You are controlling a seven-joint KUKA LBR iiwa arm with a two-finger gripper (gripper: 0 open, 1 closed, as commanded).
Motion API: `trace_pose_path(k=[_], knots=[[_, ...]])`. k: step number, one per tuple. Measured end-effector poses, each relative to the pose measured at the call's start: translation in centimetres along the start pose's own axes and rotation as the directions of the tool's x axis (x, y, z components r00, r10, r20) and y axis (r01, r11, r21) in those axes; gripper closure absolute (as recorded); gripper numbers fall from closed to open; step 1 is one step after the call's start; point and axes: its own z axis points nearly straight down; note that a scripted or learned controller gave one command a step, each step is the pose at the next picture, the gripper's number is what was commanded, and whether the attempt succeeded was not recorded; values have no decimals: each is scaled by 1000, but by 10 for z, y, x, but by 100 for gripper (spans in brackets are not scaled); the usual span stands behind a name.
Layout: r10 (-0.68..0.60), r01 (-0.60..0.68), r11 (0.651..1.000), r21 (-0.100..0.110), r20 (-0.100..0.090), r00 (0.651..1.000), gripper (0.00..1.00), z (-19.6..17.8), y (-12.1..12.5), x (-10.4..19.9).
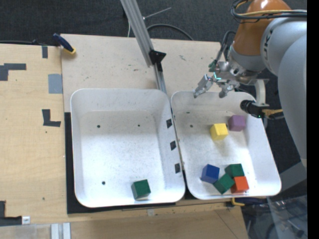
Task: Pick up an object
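Overhead, you look down at a slant on two shallow white bins side by side on a wooden bench. The grey arm (279, 39), with its orange band, reaches in from the right, and much of it is cut off by the picture's right edge. Its claw (212, 90) hangs above the far rim of the right bin (269, 153); the two fingers are spread apart with nothing between them, one finger (201, 89) pointing toward the left bin.

In the right bin, a yellow cube (219, 131) lies near the middle, with a purple cube (237, 122) just beside it on its right. Both sit flat and slightly turned; being cubes, neither shows a long axis. Near the front of that bin sits a tight cluster: a blue cube (210, 173), two dark green cubes (224, 183) (235, 170), and an orange cube (240, 184). You cannot tell exactly where one green cube ends and the other begins.

In the left bin (79, 133), a single green cube (141, 188) sits at the front right corner, well apart from the claw.

A slanted metal rail (142, 31) crosses the top of the picture and covers part of the seam between the bins.
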Motion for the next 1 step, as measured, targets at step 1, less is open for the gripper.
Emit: trace_pose_path(k=[1], knots=[[-1,1,1000,-5,2,1000,0,-3,1,0]])
